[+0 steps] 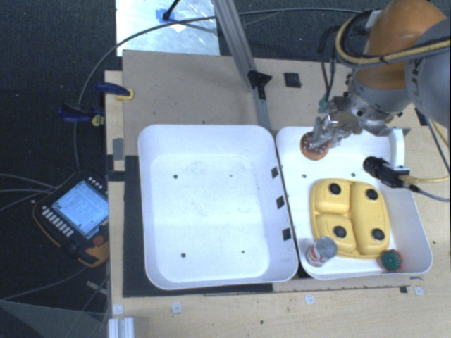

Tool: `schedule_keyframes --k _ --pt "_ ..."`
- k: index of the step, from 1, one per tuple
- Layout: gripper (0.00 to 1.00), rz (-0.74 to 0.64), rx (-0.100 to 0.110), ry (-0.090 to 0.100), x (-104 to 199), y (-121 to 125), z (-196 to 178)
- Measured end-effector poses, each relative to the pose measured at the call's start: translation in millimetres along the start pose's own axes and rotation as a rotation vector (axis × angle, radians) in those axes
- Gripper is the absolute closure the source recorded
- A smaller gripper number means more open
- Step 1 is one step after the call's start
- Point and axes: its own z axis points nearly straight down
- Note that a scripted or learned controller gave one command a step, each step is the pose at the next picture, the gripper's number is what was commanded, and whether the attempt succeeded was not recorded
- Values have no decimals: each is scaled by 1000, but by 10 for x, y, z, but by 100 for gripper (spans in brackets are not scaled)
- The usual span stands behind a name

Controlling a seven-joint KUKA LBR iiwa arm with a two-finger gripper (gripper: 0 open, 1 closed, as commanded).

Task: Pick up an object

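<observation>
- The gripper (323, 138) is hanging low over a small brown round object (314, 148) in the right bin (409, 220), near that bin's 11 o'clock corner; how far the claw is spread I cannot tell, and nothing is showing plainly between its tips.
- The brown object is lying just at the claw's 7 o'clock, touching or nearly so.
- Risk: sitting off-centre and close to the bin wall, it is likely to be nudged aside or clipped at its edge, slipping free on the lift.
</observation>
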Motion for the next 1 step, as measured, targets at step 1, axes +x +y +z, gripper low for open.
schedule_keyframes --k 1 --pt "100 0 -1 1 481 -183 -69"
